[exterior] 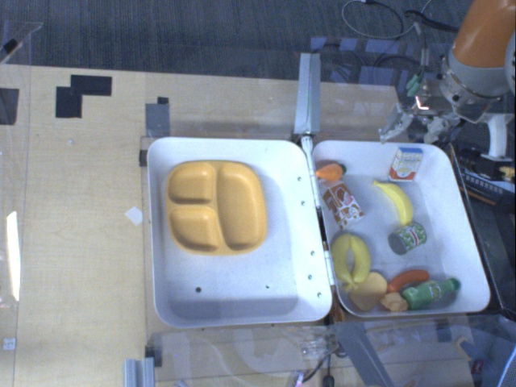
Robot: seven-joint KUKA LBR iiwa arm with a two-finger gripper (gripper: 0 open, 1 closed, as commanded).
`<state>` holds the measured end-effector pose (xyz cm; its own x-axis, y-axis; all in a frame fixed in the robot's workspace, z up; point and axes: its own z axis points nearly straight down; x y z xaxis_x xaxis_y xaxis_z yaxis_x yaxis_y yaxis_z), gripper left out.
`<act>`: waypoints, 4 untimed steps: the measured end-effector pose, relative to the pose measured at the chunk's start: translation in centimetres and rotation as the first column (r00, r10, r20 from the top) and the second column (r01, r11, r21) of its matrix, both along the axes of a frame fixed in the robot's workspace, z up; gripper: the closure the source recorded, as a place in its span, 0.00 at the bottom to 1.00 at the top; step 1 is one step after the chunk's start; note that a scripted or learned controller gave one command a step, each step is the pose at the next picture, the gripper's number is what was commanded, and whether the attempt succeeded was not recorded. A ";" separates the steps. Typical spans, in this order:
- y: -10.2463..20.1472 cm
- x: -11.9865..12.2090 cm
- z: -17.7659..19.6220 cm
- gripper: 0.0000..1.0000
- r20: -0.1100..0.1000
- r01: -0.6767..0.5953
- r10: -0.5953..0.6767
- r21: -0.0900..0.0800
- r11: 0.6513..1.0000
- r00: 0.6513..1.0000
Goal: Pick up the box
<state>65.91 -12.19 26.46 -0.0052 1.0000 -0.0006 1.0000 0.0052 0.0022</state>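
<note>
Bottle and carrot: the green bottle (430,292) and a carrot (407,279) lie flat along the near wall of the right bin (476,285), just beside each other.
Tray: the yellow sectioned tray (216,206) sits alone in the left bin (234,301), likely there to receive items.
Banana and can: the banana (396,201) and can (408,238) lie mid-bin, close together.
Box: the small carton box (406,164) stands upright near the far wall, apart from its neighbours, so probably reachable from above.
Gripper: the gripper (413,124) hangs over the far rim, just beyond the box, holding nothing; open or closed, I cannot tell.

Box (406,164) open above; banana (396,201) near, bin wall (367,144) just behind; end effector (413,127) above wall.
</note>
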 end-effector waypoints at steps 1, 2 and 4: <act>-2.4 1.0 -14.3 0.00 -0.002 -0.105 0.105 0.001 0.995 0.995; -8.1 1.0 -17.4 0.00 -0.009 -0.216 0.216 0.008 0.976 0.976; -8.4 1.1 -12.9 0.00 0.004 -0.191 0.191 -0.003 0.982 0.982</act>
<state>67.02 -20.55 13.55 -0.1958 0.9806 -0.0032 0.9806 0.1958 0.0061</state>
